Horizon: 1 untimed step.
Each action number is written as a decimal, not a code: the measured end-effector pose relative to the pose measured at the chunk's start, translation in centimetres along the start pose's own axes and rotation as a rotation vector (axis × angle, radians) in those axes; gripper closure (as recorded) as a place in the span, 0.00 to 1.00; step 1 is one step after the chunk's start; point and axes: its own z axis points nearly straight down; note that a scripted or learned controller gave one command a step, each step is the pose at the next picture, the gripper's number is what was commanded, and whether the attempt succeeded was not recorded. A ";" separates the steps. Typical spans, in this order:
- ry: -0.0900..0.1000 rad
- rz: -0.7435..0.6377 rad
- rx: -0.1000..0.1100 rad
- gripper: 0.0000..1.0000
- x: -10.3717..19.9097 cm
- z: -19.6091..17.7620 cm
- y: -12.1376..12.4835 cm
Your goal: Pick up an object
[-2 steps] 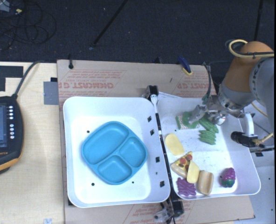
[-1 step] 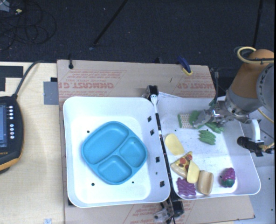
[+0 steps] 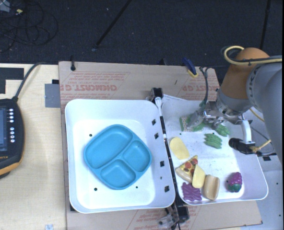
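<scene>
My gripper (image 3: pixel 203 119) hangs low over the far part of the right bin (image 3: pixel 257 183), beneath the orange band of the arm. It is right next to a green leafy toy (image 3: pixel 187 123) near the bin's far left wall; I cannot see whether it touches it. Two more green pieces lie close by, one (image 3: pixel 212 140) just in front of the gripper and one (image 3: pixel 222 129) partly under the wrist.
The right bin's near half holds a yellow piece (image 3: pixel 179 148), a pizza slice (image 3: pixel 187 168), a bread roll (image 3: pixel 210 187), a purple piece (image 3: pixel 191 192) and purple grapes (image 3: pixel 234 181). A blue divided plate (image 3: pixel 117 155) lies in the left bin (image 3: pixel 77 123). A tablet (image 3: pixel 0 135) sits far left.
</scene>
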 end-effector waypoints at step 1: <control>0.007 0.004 0.006 0.00 -3.6 0.7 -5.0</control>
